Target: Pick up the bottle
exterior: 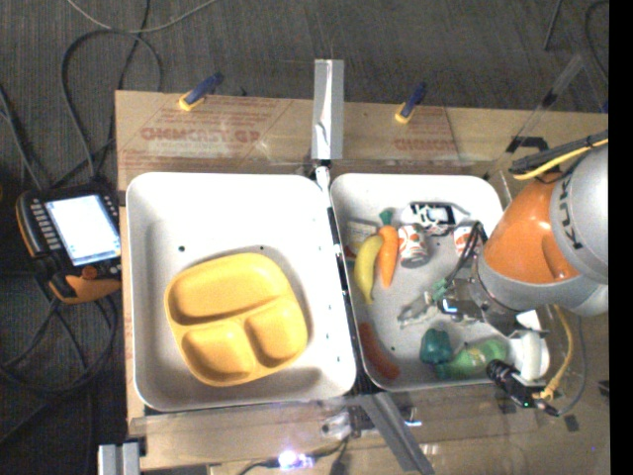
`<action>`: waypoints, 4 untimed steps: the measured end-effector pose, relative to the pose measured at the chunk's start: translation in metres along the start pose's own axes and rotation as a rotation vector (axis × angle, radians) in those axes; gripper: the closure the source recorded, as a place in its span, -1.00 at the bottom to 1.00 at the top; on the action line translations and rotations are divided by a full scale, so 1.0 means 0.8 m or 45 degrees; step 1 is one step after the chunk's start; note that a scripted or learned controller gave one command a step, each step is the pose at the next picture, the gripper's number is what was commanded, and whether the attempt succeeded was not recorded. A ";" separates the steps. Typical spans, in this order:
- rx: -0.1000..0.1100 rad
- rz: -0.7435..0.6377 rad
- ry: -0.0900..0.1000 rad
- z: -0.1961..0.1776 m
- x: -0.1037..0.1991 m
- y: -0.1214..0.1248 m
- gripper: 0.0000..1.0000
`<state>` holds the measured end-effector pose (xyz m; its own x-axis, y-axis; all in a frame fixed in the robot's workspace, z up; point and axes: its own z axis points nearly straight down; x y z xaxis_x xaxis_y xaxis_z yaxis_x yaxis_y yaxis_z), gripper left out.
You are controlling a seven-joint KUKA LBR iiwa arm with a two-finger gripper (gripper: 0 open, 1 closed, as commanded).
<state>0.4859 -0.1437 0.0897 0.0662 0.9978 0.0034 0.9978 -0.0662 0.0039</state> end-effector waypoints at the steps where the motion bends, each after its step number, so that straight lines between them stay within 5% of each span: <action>1: -0.005 0.000 -0.003 -0.011 0.000 0.002 1.00; 2: -0.005 0.000 -0.003 -0.011 0.000 0.002 -1.00; 4: -0.007 0.022 -0.007 0.000 0.000 0.001 -1.00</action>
<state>0.4866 -0.1437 0.0901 0.0831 0.9965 -0.0019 0.9965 -0.0831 0.0091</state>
